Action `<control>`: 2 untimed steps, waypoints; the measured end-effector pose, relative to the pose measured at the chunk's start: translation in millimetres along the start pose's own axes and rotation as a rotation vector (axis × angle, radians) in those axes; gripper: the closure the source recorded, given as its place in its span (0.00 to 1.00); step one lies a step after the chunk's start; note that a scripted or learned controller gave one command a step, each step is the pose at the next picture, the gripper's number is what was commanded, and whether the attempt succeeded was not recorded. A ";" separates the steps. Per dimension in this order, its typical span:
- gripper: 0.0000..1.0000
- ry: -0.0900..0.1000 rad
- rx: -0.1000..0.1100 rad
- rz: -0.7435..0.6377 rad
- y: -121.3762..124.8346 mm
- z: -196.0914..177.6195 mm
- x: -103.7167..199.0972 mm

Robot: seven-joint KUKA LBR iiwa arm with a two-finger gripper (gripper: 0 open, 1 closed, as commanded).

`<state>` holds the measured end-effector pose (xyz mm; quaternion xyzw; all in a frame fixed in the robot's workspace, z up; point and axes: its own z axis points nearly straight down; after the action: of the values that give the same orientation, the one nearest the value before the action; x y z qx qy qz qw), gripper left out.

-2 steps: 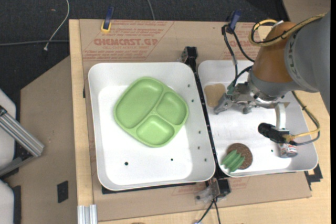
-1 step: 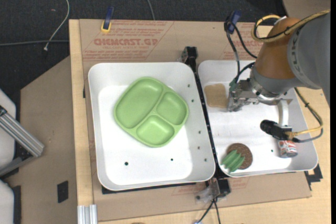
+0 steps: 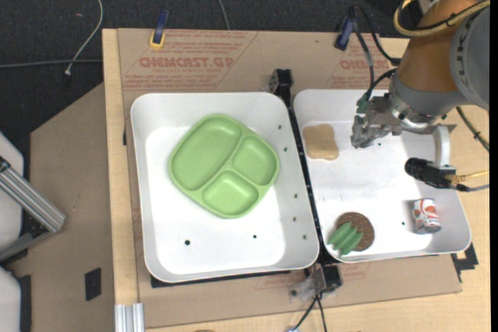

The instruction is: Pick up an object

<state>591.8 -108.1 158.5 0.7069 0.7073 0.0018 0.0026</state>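
In the right bin point(image 3: 389, 190) lie a tan bread slice point(image 3: 320, 142) at the upper left, a brown round patty topped by a green ridged piece point(image 3: 351, 235) at the front left, and a small red-and-white can point(image 3: 425, 214) at the front right. My gripper point(image 3: 364, 138) hangs over the bin's back part, just right of the bread slice and apart from it. I see nothing between its fingers.
The left bin point(image 3: 156, 167) holds a green three-compartment plate point(image 3: 224, 165). Black clamps point(image 3: 280, 80) sit at the seam between the bins, front and back. A black cable plug point(image 3: 426, 171) hangs over the right bin near the can.
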 end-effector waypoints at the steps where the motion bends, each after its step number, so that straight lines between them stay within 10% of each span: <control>1: 1.00 -0.001 -0.002 0.001 0.4 -57.7 -10.4; 2: 1.00 0.000 -0.001 -0.001 2.1 -110.9 -10.5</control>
<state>593.2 -118.5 269.4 0.7067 0.7075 0.0020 0.0029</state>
